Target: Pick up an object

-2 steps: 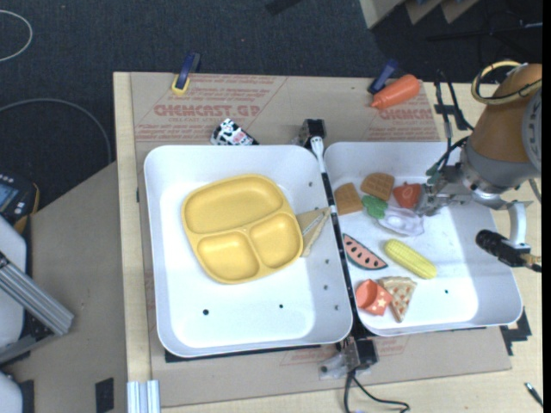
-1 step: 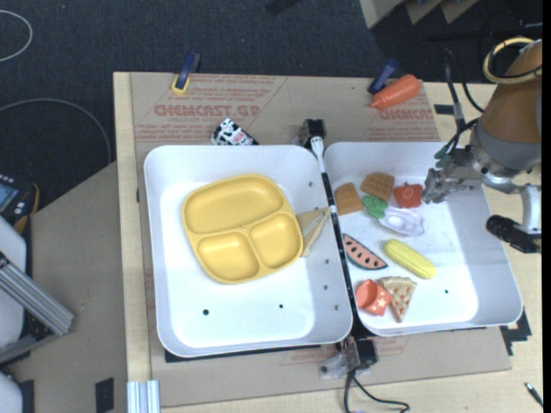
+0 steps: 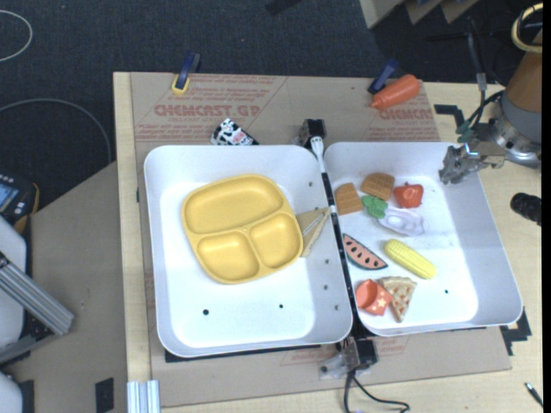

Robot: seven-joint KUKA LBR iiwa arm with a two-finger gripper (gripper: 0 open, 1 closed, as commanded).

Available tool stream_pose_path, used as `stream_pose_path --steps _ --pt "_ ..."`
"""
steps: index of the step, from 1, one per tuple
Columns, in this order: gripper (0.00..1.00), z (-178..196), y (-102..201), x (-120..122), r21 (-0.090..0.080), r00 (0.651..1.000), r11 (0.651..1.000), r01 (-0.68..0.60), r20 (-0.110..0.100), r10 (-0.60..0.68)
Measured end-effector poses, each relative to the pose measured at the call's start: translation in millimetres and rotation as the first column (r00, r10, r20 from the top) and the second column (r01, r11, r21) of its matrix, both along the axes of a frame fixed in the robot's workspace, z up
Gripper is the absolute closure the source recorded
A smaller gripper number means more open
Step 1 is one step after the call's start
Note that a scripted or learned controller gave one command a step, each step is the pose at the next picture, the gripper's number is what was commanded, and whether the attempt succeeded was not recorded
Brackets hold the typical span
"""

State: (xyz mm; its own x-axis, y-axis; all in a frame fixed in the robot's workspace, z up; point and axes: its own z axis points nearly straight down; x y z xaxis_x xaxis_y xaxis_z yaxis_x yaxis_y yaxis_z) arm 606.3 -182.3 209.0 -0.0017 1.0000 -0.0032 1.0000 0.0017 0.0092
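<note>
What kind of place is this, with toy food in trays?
Probably a robotics lab test bench: two white bins clamped to a board, toy food like a plastic corn cob laid out for picking, and a robot arm's pincer over the right bin.

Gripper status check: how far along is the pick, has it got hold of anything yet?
Nothing looks picked so far. The gripper sits over the right bin's far right part, with no item visible between its fingers. The toy food, including the corn, watermelon slice and red pepper, lies on the bin floor to its left. Left to do: move to an item, close on it, lift.
</note>
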Motion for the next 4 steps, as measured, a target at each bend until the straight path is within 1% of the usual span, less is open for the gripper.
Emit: stream_pose_path --steps 1,2,3,4 --pt "1.0 17.6 -0.1 1.2 0.001 1.0 1.0 0.0 -0.003 0.0" --pt "1.0 8.4 45.9 -27.8 0.006 1.0 1.0 -0.002 -0.014 0.002" --pt "1.0 1.2 86.0 -65.0 0.006 1.0 1.0 -0.001 -0.014 0.001" --pt "1.0 1.8 122.9 -97.3 0.006 1.0 1.0 -0.001 -0.014 0.001"
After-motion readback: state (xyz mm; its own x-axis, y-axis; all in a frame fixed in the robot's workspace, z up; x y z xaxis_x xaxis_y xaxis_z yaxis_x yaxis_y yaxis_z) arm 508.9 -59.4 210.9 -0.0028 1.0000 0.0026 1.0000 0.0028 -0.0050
